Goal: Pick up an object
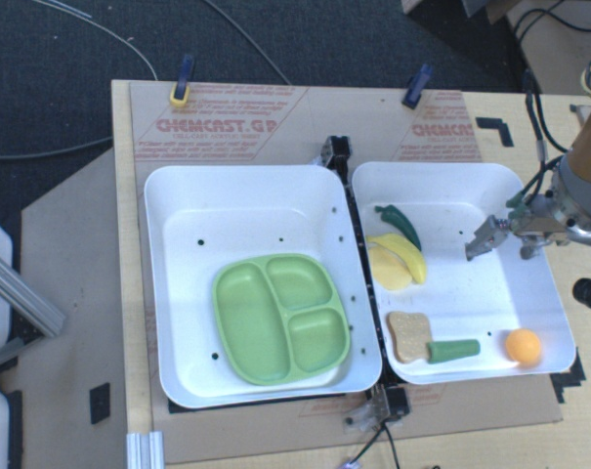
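The right bin [539,272] holds several toy foods. A dark green pepper [399,225] lies near its left wall, with a yellow banana [397,261] just below it. A tan bread slice [408,335] sits at the front left, and a green cylinder [454,350] lies against it. An orange ball [523,347] rests in the front right corner. My gripper [503,246] hangs over the bin's right middle, well right of the banana and above the orange ball. Its two fingers [480,242] stand apart, open, with nothing between them.
The left bin [178,213] holds a light green divided plate [280,317]. Black clips [337,149] join the bins at the back and front. Blue clamps [183,78] pin the cardboard at the far edge. Cables run at the right.
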`<control>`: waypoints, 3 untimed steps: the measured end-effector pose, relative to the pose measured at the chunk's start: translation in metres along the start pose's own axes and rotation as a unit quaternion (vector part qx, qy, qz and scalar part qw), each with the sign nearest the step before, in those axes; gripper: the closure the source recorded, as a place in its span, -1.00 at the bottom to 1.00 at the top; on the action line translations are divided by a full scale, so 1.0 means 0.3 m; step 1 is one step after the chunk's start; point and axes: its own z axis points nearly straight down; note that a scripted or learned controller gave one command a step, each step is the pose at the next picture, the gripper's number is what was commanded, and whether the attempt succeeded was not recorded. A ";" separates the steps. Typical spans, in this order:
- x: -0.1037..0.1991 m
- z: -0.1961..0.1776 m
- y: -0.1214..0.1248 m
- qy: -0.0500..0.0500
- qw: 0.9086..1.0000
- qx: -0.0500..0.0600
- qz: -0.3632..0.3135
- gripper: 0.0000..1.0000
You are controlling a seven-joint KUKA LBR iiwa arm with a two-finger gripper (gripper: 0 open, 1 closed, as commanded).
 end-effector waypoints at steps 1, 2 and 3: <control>0.001 -0.024 0.009 -0.001 1.000 -0.007 -0.002 -1.00; -0.012 0.176 -0.001 -0.001 1.000 -0.005 -0.001 -1.00; -0.014 0.319 0.004 0.000 1.000 -0.004 -0.001 -1.00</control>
